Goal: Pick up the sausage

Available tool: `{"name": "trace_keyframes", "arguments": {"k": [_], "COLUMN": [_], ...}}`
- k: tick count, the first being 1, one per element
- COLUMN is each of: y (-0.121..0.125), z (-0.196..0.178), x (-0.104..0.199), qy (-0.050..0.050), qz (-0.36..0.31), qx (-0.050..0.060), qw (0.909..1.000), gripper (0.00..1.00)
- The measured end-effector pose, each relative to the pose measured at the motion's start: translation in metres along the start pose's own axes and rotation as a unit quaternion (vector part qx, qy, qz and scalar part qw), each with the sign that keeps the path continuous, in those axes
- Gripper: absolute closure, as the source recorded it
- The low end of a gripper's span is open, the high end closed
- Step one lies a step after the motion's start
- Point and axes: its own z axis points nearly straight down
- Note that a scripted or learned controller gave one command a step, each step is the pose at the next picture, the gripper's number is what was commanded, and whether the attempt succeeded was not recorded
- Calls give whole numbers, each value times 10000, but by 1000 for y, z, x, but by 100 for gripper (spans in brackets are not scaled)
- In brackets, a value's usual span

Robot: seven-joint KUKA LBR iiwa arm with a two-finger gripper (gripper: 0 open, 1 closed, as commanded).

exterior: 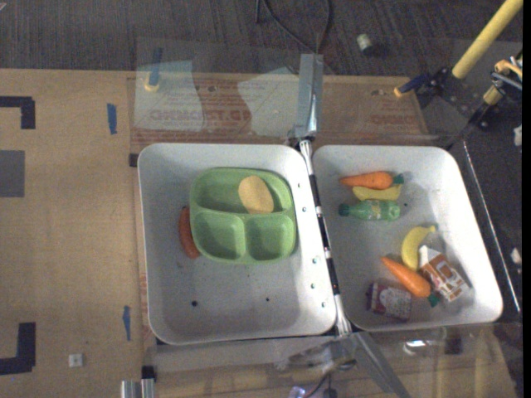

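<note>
Camera view: sausage (187, 232) lies lengthwise top-to-bottom, touching green tray's (217, 240) left edge; gripper's state cannot be told.

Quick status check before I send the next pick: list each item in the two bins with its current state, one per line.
sausage: lying in left bin, against the green tray's left side
green tray: flat in left bin
yellow oval piece: in the tray's top compartment
upper carrot: lying, right bin
green bottle: on its side
banana: lying
lower carrot: lying beside the carton
</note>
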Motion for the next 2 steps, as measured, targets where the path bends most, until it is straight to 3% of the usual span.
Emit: {"name": "trace_keyframes", "arguments": {"k": [1, 2], "y": [-115, -189], "z": [-12, -38], "x": [44, 114], "qy": [5, 30], "qz": [-1312, 295], "qx": [6, -3], "qw": [9914, 9996], "gripper": [100, 100]}}
